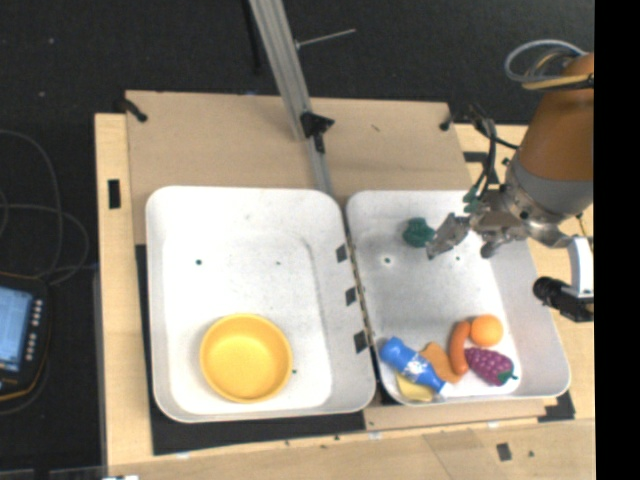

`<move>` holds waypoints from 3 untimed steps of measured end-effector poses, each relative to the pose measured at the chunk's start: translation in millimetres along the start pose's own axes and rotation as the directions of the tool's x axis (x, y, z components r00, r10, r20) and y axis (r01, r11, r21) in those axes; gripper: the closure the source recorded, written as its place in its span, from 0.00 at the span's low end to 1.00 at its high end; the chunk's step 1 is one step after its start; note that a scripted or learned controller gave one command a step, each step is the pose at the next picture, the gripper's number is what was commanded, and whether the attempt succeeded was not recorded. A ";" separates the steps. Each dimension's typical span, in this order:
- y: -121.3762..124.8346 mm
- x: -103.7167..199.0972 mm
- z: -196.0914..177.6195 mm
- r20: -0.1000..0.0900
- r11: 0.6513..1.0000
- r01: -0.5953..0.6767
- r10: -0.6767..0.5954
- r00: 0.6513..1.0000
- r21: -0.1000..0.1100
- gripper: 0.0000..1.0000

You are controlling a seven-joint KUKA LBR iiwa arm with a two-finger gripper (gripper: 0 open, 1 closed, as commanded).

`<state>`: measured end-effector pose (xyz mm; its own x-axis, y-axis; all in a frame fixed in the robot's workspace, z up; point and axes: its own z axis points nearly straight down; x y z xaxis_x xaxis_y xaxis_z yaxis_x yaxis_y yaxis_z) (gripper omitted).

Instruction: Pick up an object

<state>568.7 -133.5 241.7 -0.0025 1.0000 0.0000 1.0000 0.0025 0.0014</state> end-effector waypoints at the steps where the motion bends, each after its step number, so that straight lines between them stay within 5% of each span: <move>1: 0.0 -0.1 -0.1 0.000 1.000 -0.001 0.001 1.000 0.000 0.00; 3: 2.5 -10.5 124.0 0.001 1.000 -0.004 0.004 1.000 0.007 0.00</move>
<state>571.5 -144.0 117.7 0.0011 1.0000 -0.0011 1.0000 -0.0011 -0.0056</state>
